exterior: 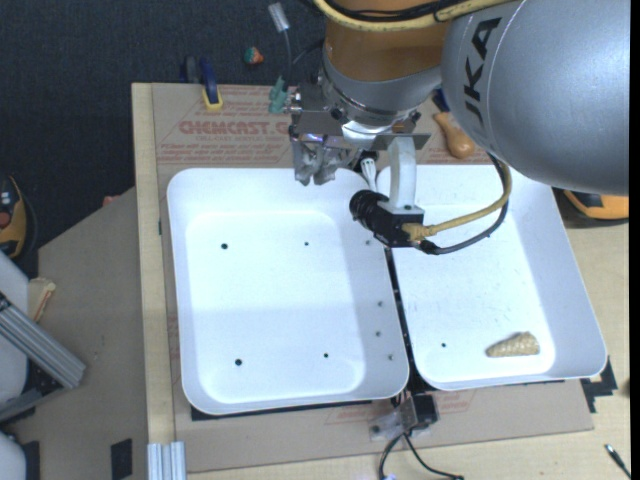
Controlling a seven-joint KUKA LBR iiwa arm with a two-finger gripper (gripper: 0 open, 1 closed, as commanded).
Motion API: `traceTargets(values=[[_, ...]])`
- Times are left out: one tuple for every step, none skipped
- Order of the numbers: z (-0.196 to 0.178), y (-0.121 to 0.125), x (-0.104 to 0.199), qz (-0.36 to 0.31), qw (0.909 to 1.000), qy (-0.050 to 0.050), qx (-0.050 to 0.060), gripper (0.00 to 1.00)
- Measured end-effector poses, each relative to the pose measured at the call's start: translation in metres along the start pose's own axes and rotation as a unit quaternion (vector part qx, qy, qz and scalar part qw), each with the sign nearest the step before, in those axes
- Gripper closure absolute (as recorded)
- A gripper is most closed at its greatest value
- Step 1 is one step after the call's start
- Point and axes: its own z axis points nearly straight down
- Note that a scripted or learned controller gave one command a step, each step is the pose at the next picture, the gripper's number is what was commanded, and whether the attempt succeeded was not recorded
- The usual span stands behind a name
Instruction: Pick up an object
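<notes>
Well, we saw the small tan object (513,345) lying sideways in the right bin (575,268), far from our jaws (318,171), whose grip we could not tell.

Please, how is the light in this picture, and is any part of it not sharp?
Camera view: the left bin is brightly lit, with a soft grey shadow across its upper part; the arm near the lens is big and a little blurred; the small tan object in the right bin looks soft, without fine detail.
</notes>
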Motion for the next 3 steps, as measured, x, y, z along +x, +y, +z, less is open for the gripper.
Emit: traceTargets(values=[[0.088, 0.042, 0.044, -0.004, 1.0, -0.001, 0.007, 1.0], [0.036, 0.036, 0.042, -0.003, 1.0, 0.001, 0.0, 1.0], [-0.014, 0.011, -0.056, 0.003, 1.0, -0.001, 0.0, 1.0]])
